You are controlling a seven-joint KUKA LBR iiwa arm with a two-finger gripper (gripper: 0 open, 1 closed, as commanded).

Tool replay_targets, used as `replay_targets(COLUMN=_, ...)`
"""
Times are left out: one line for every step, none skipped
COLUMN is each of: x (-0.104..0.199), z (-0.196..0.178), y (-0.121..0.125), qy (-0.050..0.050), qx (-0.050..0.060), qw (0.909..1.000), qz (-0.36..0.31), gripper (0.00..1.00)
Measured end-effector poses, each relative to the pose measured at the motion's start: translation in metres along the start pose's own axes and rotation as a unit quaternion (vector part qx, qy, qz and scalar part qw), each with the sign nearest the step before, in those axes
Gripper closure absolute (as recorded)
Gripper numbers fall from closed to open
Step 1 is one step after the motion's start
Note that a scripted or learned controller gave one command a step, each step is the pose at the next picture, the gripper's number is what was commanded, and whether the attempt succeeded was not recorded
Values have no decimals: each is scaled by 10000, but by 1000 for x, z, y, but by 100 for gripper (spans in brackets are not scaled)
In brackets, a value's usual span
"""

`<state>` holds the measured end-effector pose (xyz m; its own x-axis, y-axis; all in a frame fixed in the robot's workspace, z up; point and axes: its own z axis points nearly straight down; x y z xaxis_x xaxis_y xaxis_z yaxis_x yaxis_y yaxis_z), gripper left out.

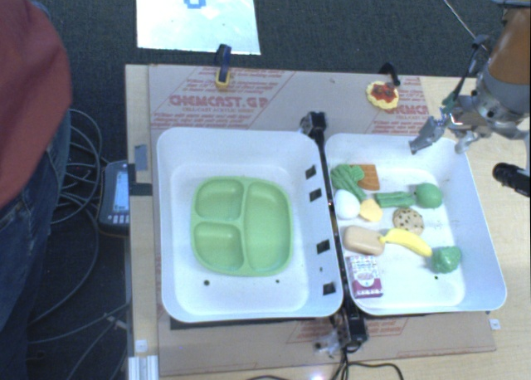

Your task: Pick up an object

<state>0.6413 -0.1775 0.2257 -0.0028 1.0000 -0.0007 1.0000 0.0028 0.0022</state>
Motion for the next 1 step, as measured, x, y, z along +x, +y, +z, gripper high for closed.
replay_targets(x=18, z=147, y=-29, qy=23, qx=30, qw=10000, qz=6, gripper=0)
